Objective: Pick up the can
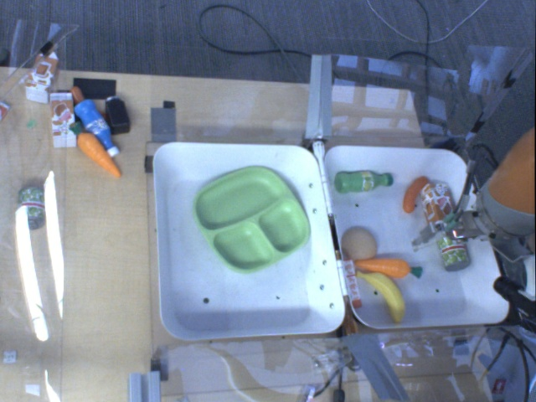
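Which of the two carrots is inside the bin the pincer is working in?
The carrot in the right bin, lying just above the banana. The other carrot lies out on the bench, left of both bins.

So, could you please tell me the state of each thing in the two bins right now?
Green tray: flat in the left bin, nothing in it.
Green bottle: lying on its side.
Can: upright, at the tool.
Egg: resting beside the carrot.
Banana: lying flat.
Packet: lying against the sausage.
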